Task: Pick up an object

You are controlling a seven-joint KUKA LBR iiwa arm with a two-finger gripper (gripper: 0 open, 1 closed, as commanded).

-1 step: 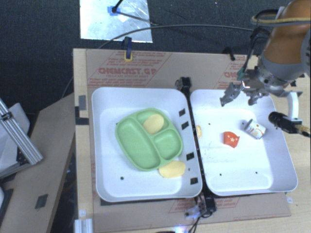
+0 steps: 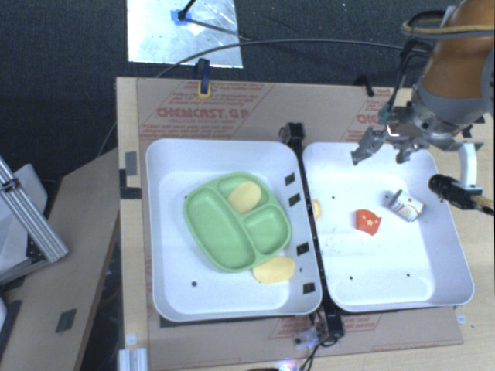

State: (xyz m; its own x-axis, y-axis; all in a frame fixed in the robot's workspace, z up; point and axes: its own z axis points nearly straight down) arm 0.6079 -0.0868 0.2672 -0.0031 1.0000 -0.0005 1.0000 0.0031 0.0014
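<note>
My gripper (image 2: pixel 384 151) hangs open above the back of the right bin (image 2: pixel 387 292), its two dark fingers spread apart with nothing between them. Below and in front of it lie a small red object (image 2: pixel 368 221) and a small white and grey object (image 2: pixel 405 205) on the bin floor. A tiny yellowish piece (image 2: pixel 315 209) sits at the right bin's left wall. In the left bin (image 2: pixel 174 284) rests a green divided plate (image 2: pixel 236 222) with a yellow item (image 2: pixel 245 196) in one compartment. Another yellow item (image 2: pixel 274 269) lies beside the plate's front edge.
Black clips (image 2: pixel 292 134) join the bins along the middle divider. A blue and yellow clamp (image 2: pixel 203 77) stands at the bench's back edge. A black part of the arm (image 2: pixel 452 190) sticks out over the right bin's right rim. An aluminium frame (image 2: pixel 31 219) stands at far left.
</note>
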